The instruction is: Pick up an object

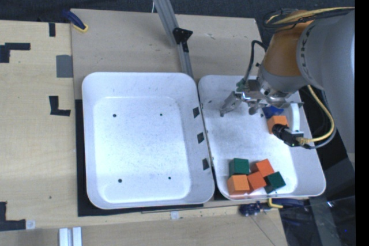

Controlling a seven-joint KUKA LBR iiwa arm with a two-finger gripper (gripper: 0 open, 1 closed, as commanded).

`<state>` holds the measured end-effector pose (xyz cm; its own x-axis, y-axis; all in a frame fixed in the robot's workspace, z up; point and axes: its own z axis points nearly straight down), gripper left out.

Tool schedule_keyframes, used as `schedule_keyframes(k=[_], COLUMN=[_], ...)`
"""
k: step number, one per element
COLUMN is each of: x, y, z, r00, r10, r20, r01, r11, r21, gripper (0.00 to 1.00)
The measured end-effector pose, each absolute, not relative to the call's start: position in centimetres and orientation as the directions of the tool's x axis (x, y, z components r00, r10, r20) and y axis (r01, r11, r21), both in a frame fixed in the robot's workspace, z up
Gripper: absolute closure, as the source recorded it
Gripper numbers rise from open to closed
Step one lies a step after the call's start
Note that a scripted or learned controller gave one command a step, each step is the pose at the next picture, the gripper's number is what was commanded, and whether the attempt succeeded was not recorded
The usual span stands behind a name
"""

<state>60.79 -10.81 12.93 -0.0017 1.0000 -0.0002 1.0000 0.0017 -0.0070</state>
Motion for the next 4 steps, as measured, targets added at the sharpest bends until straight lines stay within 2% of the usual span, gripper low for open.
schedule_keyframes(k=[1, 2, 3, 4], x=[60.6, 60.8, 60.1, 60.2], y=[-10.8, -10.6, -11.1, -11.1], z=[8.9, 10.1, 14.8, 20.2], r00=[-0.002, -0.004, -0.001, -0.002], r10=[1.0, 1.0, 1.0, 1.0], r20=[-0.001, 0.001, 0.0, -0.001], r01=[1.0, 1.0, 1.0, 1.0], r11=[0.002, 0.004, 0.001, 0.002], r21=[-0.006, -0.003, 0.003, 0.005], gripper=[0.0, 1.0, 1.0, 1.0])
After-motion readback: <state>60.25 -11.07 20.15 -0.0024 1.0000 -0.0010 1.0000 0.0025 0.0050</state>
